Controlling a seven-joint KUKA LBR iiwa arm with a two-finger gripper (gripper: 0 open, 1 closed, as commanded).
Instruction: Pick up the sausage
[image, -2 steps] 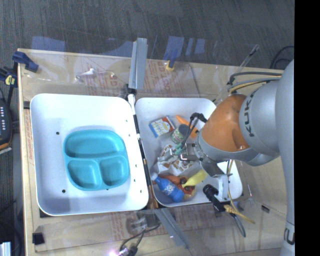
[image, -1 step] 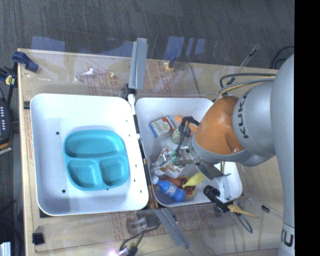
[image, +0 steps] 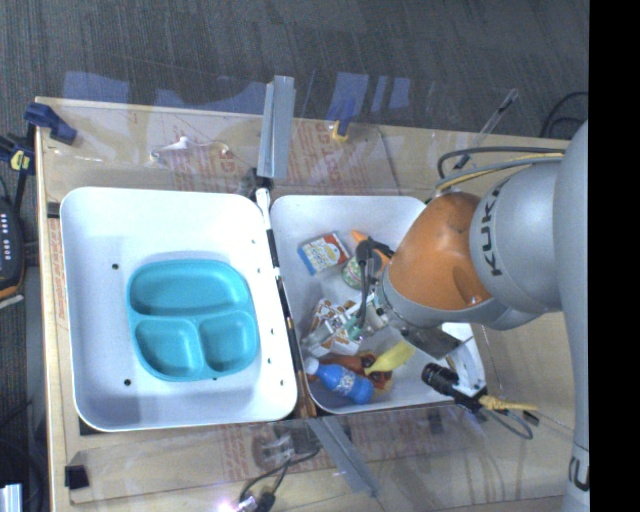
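The grey pincer (image: 362, 305) is reaching into the right white bin (image: 300, 215); its state I cannot tell; the reddish-brown sausage (image: 345, 362) is lying just below, probably needing a short descent.

Bright, even overhead light; white bins (image: 90, 300) near overexposed. Soft shadow under arm (image: 520, 250). Glare on clear panels along the top. Slightly soft focus, mild edge distortion.

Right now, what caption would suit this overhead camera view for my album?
Grey-and-orange arm reaching into the cluttered right bin, beside the left bin holding a blue divided tray.
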